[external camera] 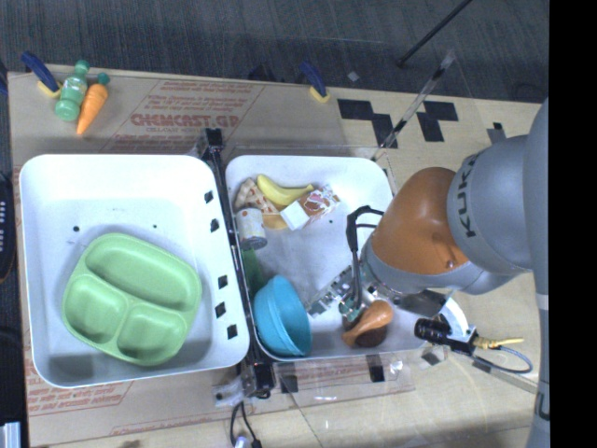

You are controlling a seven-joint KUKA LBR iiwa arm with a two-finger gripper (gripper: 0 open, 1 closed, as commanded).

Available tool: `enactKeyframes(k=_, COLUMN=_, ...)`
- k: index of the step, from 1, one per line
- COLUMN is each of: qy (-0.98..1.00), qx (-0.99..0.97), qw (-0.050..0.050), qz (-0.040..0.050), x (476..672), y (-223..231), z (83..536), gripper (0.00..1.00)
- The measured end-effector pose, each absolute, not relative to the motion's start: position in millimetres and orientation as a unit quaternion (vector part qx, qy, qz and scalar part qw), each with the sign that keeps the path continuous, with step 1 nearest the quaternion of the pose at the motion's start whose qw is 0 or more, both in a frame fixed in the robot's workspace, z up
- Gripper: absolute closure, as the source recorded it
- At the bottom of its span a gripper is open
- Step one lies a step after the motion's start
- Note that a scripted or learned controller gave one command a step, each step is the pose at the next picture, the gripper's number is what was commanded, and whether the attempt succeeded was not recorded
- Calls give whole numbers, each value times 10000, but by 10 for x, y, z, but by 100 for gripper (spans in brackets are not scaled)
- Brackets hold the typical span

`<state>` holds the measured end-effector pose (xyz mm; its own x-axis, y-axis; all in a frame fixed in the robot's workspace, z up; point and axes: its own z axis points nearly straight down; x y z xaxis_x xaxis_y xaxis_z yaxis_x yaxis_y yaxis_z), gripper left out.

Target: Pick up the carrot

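An orange carrot point(368, 321) with a green top lies in the right bin point(308, 168) near its front wall, right of a blue bowl. My gripper point(345, 301) is low in that bin, directly against the carrot's green end, under the orange wrist band. The arm's body hides part of the bin's right side. Whether the carrot is in the grip cannot be made out. A second small orange carrot point(90, 106) lies outside the bins on the cardboard at the far left back, beside a green toy bottle point(71, 93).
The right bin also holds a blue bowl point(282, 317) on its side, a banana point(284, 192), a small can point(250, 229), a wrapped snack point(319, 203) and a dark green item point(250, 267). A green divided plate point(132, 297) lies in the left bin point(56, 194).
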<state>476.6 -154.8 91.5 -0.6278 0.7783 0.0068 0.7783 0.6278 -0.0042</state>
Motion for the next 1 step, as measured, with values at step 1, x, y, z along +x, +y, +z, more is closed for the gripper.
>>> enactKeyframes(k=1, qy=-8655, qx=-5008, qw=10, qz=10, x=4769, y=-1506, z=1226, gripper=100)
